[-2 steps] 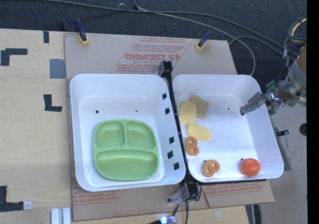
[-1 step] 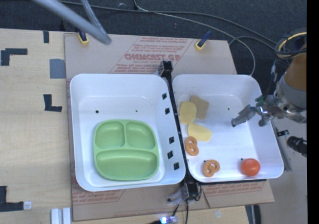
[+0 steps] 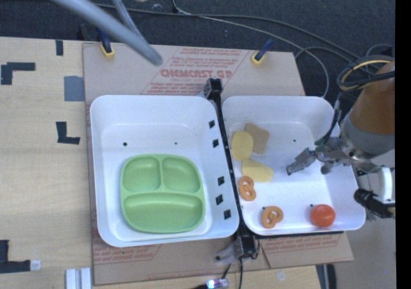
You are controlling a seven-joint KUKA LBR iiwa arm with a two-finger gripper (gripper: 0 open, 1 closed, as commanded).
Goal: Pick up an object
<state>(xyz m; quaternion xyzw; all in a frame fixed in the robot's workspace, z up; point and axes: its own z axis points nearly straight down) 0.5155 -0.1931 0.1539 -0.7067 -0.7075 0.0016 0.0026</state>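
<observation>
Gripper (image 3: pixel 303 163) hung over right bin (image 3: pixel 282 109), nothing between its fingers; open or closed, can't tell. Tomato (image 3: pixel 322 215) sat near, pretzels (image 3: pixel 271 216) further left.

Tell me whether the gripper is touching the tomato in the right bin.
Apart. The camera view shows the gripper hanging over bare white bin floor, while the tomato sits nearer the front right corner, with clear floor between them.

Glossy white plastic bins (image 3: pixel 154 114), smooth matt green plastic tray (image 3: pixel 162 192), shiny red tomato (image 3: pixel 323 215), printed cardboard underlay (image 3: pixel 192 69).
</observation>
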